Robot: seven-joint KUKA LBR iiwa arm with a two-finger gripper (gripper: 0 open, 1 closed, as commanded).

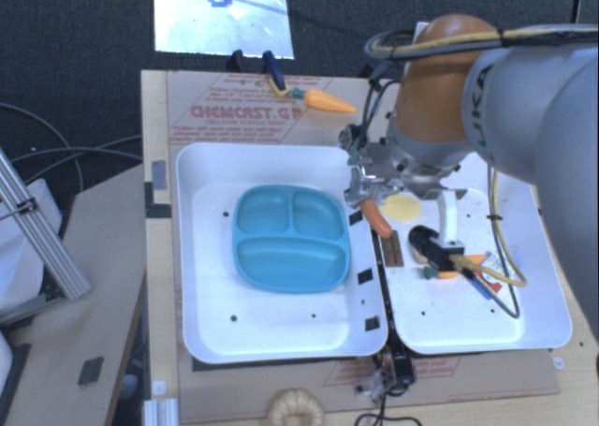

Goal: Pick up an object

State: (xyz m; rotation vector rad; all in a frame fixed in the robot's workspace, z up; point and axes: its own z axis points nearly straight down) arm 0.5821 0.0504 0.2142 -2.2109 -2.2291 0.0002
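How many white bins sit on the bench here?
2, side by side: the left bin holds a blue plate; the right bin lies partly under the arm. No more seem hidden.

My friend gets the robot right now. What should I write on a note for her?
Gripper: down low at the seam between the two bins. It is not clear that it holds anything.
Things: a small orange piece lies right by the gripper on the seam. The blue divided plate sits in the left bin. A yellow disc and some orange and blue bits are in the right bin. A toy carrot lies behind the bins on the cardboard.
Done: nothing is visibly lifted.
Left: grip one thing, probably the orange piece, and lift it.
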